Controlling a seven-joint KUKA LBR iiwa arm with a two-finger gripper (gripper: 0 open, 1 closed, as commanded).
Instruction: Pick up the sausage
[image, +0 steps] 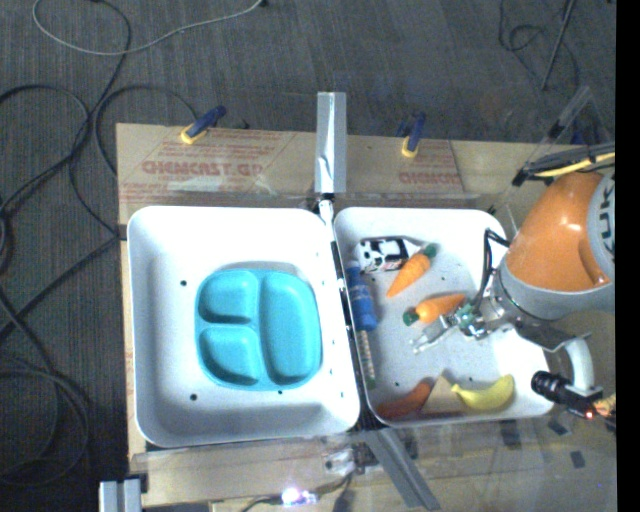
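our claw (432, 338) hangs low in the right-hand shallow white bin (470, 222), reaching in from the grey arm with the orange band (560, 240) on the right. its metal tips seem to lie just under the leafy end of a small orange toy carrot (440, 306), but we cannot tell how wide it stands, and we see nothing gripped in it.

the sausage we take to be the reddish-brown rounded piece (408, 400) lying against the near wall of this bin, just left of a yellow toy banana (486, 394). its outline is soft here, so we name it with some caution. it sits below the claw and a little to the left, apart from it, with bare bin floor between them.

other things share the bin: a second orange carrot (410, 272) tilted near a black-and-white toy (380, 252) at the far wall, and a blue tube-like object (360, 298) along the left wall. the left white bin (150, 300) holds a turquoise divided plastic tray (260, 326).

we judge the task to be in its approach step, with no grasp made. the next move calls for shifting the claw toward the near wall, lining it across the sausage's short side, and descending without nudging the banana or catching the bin's wall.
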